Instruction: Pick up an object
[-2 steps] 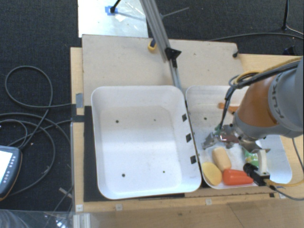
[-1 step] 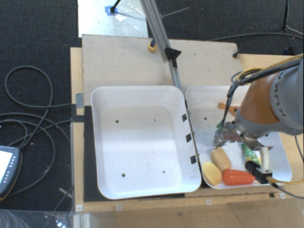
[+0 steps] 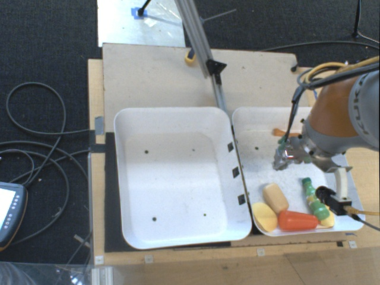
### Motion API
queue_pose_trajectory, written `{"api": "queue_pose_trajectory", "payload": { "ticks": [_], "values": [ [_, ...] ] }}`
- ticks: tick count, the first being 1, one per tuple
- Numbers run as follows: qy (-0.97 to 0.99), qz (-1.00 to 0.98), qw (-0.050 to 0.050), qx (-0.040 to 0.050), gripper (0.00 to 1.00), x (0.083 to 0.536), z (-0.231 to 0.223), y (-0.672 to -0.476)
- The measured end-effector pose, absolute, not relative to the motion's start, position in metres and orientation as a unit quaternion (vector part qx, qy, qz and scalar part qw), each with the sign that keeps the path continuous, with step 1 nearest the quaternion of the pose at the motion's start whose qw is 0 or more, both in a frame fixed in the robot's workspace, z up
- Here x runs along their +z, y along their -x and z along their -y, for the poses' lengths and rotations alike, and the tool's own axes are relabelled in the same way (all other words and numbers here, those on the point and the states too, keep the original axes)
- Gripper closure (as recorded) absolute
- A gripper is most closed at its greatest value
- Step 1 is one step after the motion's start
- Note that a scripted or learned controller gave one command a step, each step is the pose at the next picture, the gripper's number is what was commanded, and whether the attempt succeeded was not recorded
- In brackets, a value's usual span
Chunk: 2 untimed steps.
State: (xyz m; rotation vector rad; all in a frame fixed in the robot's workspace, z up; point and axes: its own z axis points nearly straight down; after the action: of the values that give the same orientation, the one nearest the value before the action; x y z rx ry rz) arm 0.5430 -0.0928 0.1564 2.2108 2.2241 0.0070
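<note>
The gripper (image 3: 284, 157) hangs over the middle of the right bin (image 3: 256, 136), at the end of the arm (image 3: 335, 117) that reaches in from the right. Whether it is wide or narrow cannot be told from this angle, and nothing is seen held in it.

The candidates for picking lie toward the bin's front edge. A tan block (image 3: 276, 197) is nearest to the gripper, a yellow disc (image 3: 265, 217) sits just beside the block, and a red pepper-shaped piece (image 3: 297, 220) lies next to both. A green piece (image 3: 313, 199) lies further right, close to the wrist. A small orange piece (image 3: 279, 133) sits apart, behind the gripper. The left bin (image 3: 172, 177) lies alongside.

The step in hand appears to be the approach. Judged from this layout, the tan block is the soundest target — closest, with its top exposed. A good descent would come straight down, centred on the block, with the grip set across its narrow side and kept clear of the yellow disc, which might otherwise be nudged or wedged.
</note>
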Motion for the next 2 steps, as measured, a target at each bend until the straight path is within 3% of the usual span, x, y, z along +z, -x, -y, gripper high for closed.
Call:
{"api": "queue_pose_trajectory", "payload": {
  "ticks": [1,2],
  "values": [
    [-0.705,-0.709,0.003,0.0024,1.0,0.213,0.088,-0.537],
    [-0.705,-0.709,0.002,0.0013,1.0,0.232,0.088,-0.538]
  ]
}}
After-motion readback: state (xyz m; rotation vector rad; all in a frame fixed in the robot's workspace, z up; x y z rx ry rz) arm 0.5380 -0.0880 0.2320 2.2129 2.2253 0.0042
